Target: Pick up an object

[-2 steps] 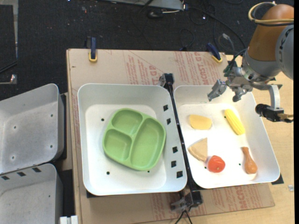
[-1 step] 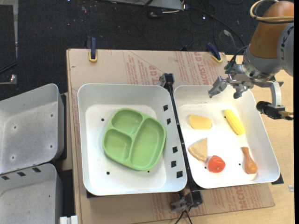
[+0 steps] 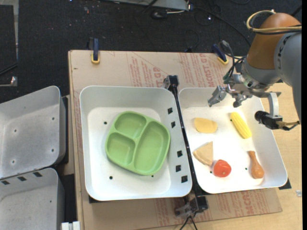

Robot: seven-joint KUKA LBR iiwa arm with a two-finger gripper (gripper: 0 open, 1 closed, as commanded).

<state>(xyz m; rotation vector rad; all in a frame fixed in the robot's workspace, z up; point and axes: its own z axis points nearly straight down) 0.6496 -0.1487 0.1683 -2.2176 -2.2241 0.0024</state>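
Nearest the camera, in the right bin (image 3: pixel 276 176), a tomato (image 3: pixel 221 168) lies touching the lower edge of a tan wedge (image 3: pixel 205 153), and a drumstick (image 3: pixel 255 165) lies near the bin's right wall, apart from both; further in, a yellow patty (image 3: pixel 205 125) lies toward the bin's left side and a corn cob (image 3: pixel 241 124) lies tilted to its right, the two well apart; beyond them, the tool (image 3: pixel 227 97) hangs above the far part of the right bin, its two fingers spread apart with nothing between them, clear of the corn cob just below it in the view; the grey arm (image 3: pixel 283 56) with its orange band reaches in from the right; in the left bin (image 3: pixel 96 186) a green tray (image 3: pixel 138 142) with three compartments lies tilted near the middle; both bins rest side by side on the brown worktop (image 3: pixel 124 66), where a clamp (image 3: pixel 95 50) grips the far edge; beyond it the floor (image 3: pixel 43 28) is dark
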